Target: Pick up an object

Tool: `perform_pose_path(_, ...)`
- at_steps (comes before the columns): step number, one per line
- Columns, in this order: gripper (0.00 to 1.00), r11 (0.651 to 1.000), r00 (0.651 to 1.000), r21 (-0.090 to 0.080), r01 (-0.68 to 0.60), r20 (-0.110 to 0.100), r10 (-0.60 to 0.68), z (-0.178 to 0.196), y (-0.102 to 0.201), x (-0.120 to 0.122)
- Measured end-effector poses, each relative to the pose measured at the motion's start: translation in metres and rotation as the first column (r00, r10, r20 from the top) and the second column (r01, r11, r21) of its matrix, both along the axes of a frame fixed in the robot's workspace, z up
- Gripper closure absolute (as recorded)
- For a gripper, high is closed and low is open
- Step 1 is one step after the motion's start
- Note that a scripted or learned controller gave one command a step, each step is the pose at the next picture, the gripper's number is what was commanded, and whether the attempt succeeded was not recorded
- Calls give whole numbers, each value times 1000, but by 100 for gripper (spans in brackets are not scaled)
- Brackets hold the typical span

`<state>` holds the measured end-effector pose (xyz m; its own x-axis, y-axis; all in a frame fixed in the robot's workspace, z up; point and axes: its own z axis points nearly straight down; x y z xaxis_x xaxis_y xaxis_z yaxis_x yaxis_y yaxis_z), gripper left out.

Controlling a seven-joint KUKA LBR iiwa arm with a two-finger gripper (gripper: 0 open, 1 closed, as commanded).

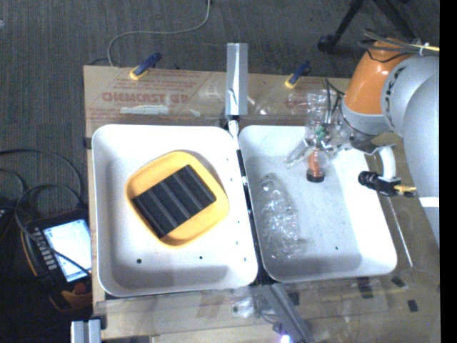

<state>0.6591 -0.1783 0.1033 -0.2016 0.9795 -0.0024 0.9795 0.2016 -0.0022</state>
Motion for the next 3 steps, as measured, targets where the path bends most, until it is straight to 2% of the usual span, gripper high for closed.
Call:
perform_pose_path(1, 0, 1000, 1000, -1, -20, 15, 20, -6, -11, 1)
perform_pose_path(2, 100, 1000, 1000, -2, -21, 16, 21, 3, -10, 2)
perform_pose_path(3, 100, 1000, 1000, 3, 10, 2, -10, 113, 58, 8)
